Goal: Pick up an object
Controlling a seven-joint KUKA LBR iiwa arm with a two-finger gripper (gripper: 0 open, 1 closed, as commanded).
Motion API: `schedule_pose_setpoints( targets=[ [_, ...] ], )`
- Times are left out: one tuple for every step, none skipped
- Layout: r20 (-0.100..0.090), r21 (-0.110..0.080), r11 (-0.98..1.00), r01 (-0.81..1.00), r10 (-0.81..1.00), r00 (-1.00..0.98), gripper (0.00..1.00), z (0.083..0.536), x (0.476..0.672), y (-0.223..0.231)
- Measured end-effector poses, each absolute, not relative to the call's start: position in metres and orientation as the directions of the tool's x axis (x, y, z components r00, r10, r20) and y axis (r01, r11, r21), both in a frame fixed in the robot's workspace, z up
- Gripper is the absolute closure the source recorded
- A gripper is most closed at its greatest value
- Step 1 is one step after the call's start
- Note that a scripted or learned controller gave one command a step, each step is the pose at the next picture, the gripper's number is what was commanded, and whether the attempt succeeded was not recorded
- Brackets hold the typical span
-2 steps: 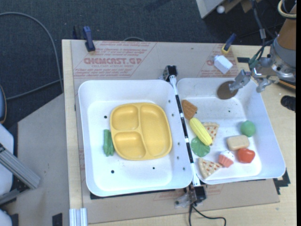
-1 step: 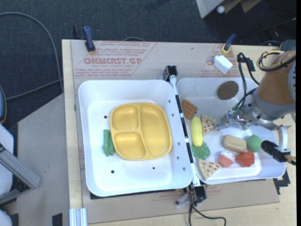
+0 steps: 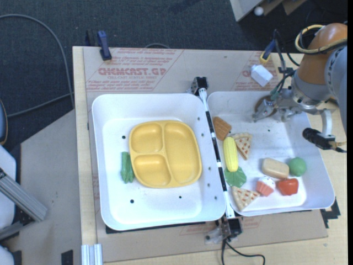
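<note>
My gripper hangs over the far end of the right bin, open, with nothing between its fingers. Toy food lies nearer the camera in that bin: a brown piece, a yellow corn cob, a pizza slice, a green leaf, a second pizza slice, a tan bread roll, a green ball, a red tomato and a small red-and-white piece. The brown piece lies closest to the gripper, down and to its left.
The left bin holds a yellow three-compartment plate and a green piece beside the plate's left edge. A black divider rail runs between the bins. The arm's orange band and cables sit at the far right.
</note>
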State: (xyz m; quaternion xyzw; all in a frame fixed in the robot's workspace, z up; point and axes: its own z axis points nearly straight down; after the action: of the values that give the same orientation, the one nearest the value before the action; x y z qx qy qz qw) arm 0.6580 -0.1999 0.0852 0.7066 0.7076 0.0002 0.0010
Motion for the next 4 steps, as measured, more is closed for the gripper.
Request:
schedule_pose_setpoints(
  targets=[
    [0.017, -0.011, 0.004, 1.0, 1.0, -0.004, 0.0, 0.086, 0.667, -0.216],
    [0.016, -0.011, 0.005, 1.0, 1.0, -0.005, 0.0, 0.085, 0.667, -0.216],
    [0.001, -0.001, 0.001, 1.0, 1.0, -0.001, 0.0, 0.085, 0.667, -0.206],
    [0.017, -0.006, 0.005, 1.0, 1.0, -0.005, 0.0, 0.086, 0.668, -0.215]
  ],
)
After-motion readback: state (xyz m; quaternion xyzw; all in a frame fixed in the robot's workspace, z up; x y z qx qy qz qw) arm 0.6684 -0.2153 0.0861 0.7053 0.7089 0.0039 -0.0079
